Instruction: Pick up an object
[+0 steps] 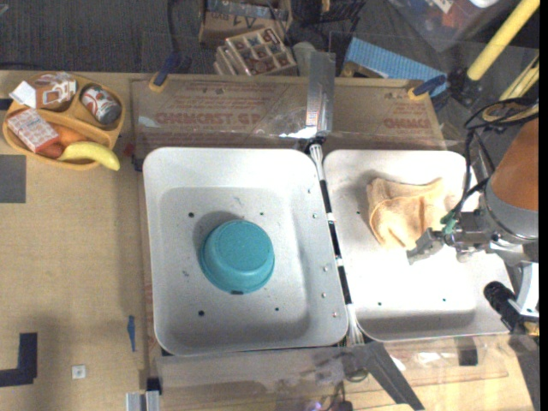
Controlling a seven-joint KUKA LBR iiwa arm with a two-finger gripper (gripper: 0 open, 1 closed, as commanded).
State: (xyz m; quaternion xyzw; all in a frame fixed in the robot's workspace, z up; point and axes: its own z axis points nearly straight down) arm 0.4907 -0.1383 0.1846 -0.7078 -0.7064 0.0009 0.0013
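Grey and orange-banded, the arm comes in low on the right, its gripper (pixel 425 248) hovering in the right bin (pixel 445 311); whether it is apart or together I cannot tell. Just up-left of it, nearly touching, lies the crumpled yellow cloth (pixel 400 210) (the nearest target). Well apart, a teal bowl (pixel 238 255) sits upside down in the left bin (pixel 171 187).

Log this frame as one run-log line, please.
gripper: over right bin, at cloth lower edge | grasp: not evident | teal bowl: left bin, untouched
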